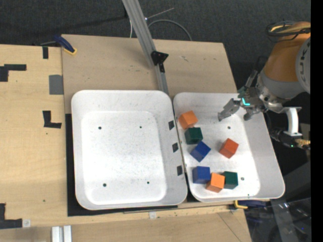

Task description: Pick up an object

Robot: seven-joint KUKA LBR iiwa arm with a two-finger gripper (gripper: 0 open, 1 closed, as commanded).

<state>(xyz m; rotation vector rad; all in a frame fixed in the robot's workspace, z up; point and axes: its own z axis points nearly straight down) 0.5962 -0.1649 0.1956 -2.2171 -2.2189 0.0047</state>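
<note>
The right bin (262,150) holds several small blocks: an orange one (189,118) at the upper left, a dark green one (193,135) below it, a blue one (201,150), a red-orange one (228,147) to the right, and a blue (201,174), orange (217,181) and dark green (230,179) cluster near the front. My gripper (237,112) hovers over the bin's upper right part, open, with nothing between its fingers. It is above and right of the red-orange block, apart from it.
The left bin (81,135) lies beside the right one. A slanted metal pole (141,24) runs down to the gap between the bins. The grey and orange arm (287,69) reaches in from the right.
</note>
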